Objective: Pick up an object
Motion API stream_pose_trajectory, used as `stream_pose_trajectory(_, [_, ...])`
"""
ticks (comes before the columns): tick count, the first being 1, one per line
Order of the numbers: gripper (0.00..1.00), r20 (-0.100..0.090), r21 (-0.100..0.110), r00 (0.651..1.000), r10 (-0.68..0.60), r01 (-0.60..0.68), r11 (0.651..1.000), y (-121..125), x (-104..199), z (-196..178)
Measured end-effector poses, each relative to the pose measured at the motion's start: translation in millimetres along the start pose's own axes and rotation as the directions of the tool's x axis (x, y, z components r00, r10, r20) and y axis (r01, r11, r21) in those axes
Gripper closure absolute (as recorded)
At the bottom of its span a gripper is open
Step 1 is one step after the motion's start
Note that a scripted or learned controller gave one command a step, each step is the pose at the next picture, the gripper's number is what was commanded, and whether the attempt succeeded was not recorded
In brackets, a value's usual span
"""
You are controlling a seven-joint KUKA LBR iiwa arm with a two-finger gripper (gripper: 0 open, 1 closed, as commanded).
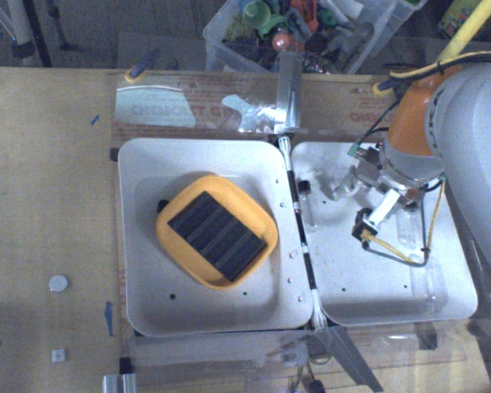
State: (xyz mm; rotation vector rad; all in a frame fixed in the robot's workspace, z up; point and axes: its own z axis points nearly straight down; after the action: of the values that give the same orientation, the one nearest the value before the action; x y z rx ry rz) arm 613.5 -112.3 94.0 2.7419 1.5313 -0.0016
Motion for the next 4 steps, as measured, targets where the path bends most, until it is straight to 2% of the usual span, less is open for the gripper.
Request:
stream_pose_trajectory(1, [0.00, -0.001, 0.003, 1.000, -0.018, 0.018, 1.000, -17, -60, -65])
stream_pose_trajectory(2, [0.00, 0.000, 0.000, 0.999, 0.040, -0.040, 0.999, -23, -134, -211])
stream_pose_trajectory(3, [0.00, 0.000, -0.002, 0.998, -0.060, 0.060, 0.998, 45, -90, -160])
stream_pose_trajectory(4, [0.00, -0.001, 0.001, 1.000, -0.006, 0.006, 1.000, -8, -107, -46])
